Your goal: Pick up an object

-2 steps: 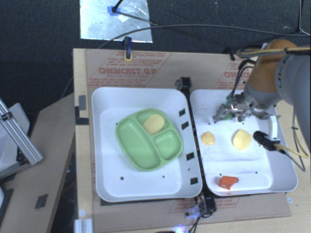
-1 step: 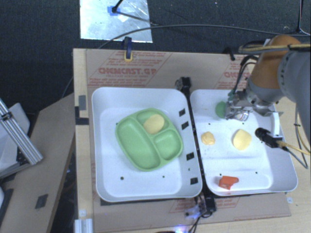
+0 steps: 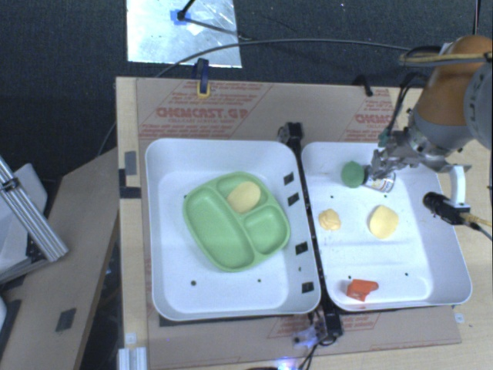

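The arm comes in from the right and its end effector [image 3: 380, 177] is down low over the right bin [image 3: 451, 264], near that bin's far side. Right beside it, on its left, sits a green round object [image 3: 353, 174], and the two look close enough to touch, though from this slant I can't be sure they do. How wide the end effector stands, and whether anything is caught in it, I cannot tell: the tip is a small dark-and-silver blur.

Nearer the camera than the end effector, a pale yellow lump [image 3: 384, 221] lies on the bin floor, just below the tip and clearly apart from it. To the left of that one, a smaller yellow piece [image 3: 330, 220] rests near the divider between the bins. Further toward the front edge, well apart from the end effector, an orange object [image 3: 361, 288] lies by the bin's near wall.

Over to the far left of the end effector, the left bin [image 3: 173, 284] carries a green compartment plate [image 3: 227, 237], tilted at an angle, with a yellow item [image 3: 245, 197] resting in its upper small compartment. Both bins sit on the cardboard-covered bench [image 3: 223, 110].
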You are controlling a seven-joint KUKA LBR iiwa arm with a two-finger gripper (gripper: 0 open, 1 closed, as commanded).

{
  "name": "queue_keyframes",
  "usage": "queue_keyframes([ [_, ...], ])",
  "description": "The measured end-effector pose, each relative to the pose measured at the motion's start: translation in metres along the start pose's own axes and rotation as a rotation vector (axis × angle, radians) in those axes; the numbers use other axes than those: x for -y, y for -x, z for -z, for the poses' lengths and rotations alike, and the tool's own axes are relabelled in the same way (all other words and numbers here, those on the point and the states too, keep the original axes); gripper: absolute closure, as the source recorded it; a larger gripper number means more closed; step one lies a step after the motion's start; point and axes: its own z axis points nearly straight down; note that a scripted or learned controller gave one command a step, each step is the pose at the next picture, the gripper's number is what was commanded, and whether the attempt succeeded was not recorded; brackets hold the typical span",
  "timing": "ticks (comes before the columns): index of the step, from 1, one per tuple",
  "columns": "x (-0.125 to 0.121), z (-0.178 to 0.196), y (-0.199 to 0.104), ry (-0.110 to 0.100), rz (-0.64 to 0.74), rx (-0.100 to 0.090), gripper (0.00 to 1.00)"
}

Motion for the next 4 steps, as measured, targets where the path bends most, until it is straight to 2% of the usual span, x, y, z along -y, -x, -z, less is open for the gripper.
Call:
queue_keyframes([
  [2,-0.001,0.113,-0.009,0.001,0.006,0.000,1.00],
  [4,-0.029,0.091,-0.117,-0.003,0.011,-0.002,1.00],
])
